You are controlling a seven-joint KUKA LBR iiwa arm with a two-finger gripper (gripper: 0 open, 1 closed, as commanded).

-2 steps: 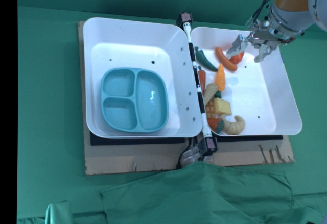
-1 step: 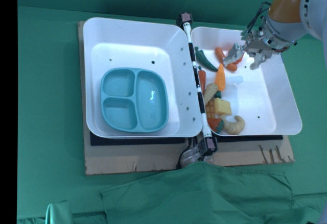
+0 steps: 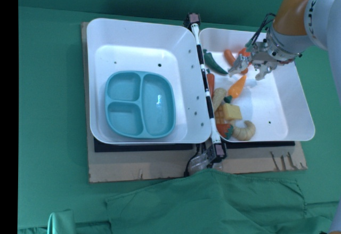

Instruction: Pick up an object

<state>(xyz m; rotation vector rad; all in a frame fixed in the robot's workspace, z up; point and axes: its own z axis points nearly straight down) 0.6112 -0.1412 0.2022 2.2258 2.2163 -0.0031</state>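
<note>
**Gripper poised over the toy food in the right bin**

The arm [image 3: 314,3] reaches in over the right bin [image 3: 287,105], with the gripper [image 3: 249,69] low above the upper part of the pile. Its fingers [image 3: 234,70] stand apart and look empty; nothing is seen between them. Candidate objects lie along the bin's left side: a green pepper [image 3: 214,61] and an orange piece [image 3: 230,57] just beside the gripper, a carrot [image 3: 237,86] directly below it, then a yellow block [image 3: 232,112] and a croissant-like piece [image 3: 245,131] nearer the front. The left bin [image 3: 138,41] holds a teal divided plate [image 3: 139,104].

The step in hand appears to be the descent onto one item. To do it well, the fingers should straddle a single object across its narrow axis (the carrot lies slanted, so wrist rotation matters), clear of its neighbours, and close only once fully lowered.
</note>
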